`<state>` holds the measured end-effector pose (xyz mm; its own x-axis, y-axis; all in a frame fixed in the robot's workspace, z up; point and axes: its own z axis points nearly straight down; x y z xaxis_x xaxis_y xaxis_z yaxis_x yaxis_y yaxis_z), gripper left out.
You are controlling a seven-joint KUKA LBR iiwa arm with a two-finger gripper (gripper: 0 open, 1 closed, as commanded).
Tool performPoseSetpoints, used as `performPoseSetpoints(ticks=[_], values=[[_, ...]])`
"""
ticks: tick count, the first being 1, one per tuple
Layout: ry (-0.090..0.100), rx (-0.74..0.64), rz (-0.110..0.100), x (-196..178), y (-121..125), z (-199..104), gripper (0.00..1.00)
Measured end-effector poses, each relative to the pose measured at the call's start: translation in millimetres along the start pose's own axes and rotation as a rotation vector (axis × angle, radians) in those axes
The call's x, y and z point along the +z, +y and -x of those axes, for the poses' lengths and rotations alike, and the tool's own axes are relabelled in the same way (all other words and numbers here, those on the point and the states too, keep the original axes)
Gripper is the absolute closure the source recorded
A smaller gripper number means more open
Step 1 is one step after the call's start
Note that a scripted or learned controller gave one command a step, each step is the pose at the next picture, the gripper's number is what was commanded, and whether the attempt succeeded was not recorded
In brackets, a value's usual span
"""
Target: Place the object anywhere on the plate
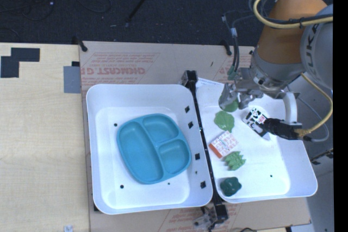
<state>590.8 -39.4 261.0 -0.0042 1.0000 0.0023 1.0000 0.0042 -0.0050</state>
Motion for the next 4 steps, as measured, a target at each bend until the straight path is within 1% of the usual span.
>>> performPoseSetpoints(ticks=[2, 3, 4], values=[[-0.001, 0.0, -0.001, 34, 3, -100, 1.0], [-0.001, 0.0, 0.0, 45, 5, -150, 1.0], [-0.002, 0.0, 0.002, 48, 16, -198, 1.0]])
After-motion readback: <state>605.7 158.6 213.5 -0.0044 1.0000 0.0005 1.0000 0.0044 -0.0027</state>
